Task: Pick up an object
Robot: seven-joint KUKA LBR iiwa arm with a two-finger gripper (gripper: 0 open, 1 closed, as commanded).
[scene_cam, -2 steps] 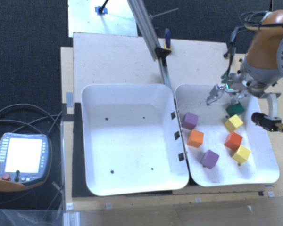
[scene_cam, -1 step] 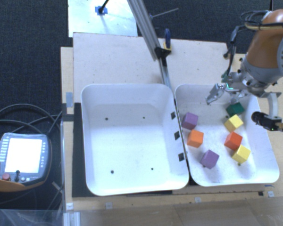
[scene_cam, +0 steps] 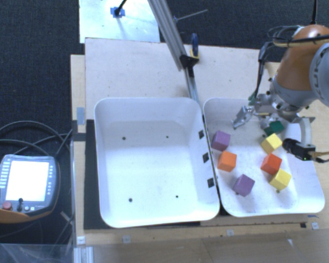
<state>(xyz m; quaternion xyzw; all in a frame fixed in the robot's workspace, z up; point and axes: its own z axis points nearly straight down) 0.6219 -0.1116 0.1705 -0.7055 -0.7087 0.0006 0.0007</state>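
Note:
Several coloured cubes lie in the right bin (scene_cam: 312, 201): a purple cube (scene_cam: 221, 140), an orange cube (scene_cam: 227, 161), a second purple cube (scene_cam: 244, 184), a yellow cube (scene_cam: 272, 143), a red-orange cube (scene_cam: 271, 164) and another yellow cube (scene_cam: 281, 179). A green cube (scene_cam: 274, 128) sits partly hidden under the wrist. My gripper (scene_cam: 242, 116) hangs over the bin's far part, up and to the right of the first purple cube. It is open, with nothing between its fingers.
The left bin (scene_cam: 107, 147) stands beside the right one. A slanted metal pole (scene_cam: 170, 29) with a clamp (scene_cam: 193, 51) rises behind the bins. A teach pendant (scene_cam: 24, 188) with cables lies off the bench at left.

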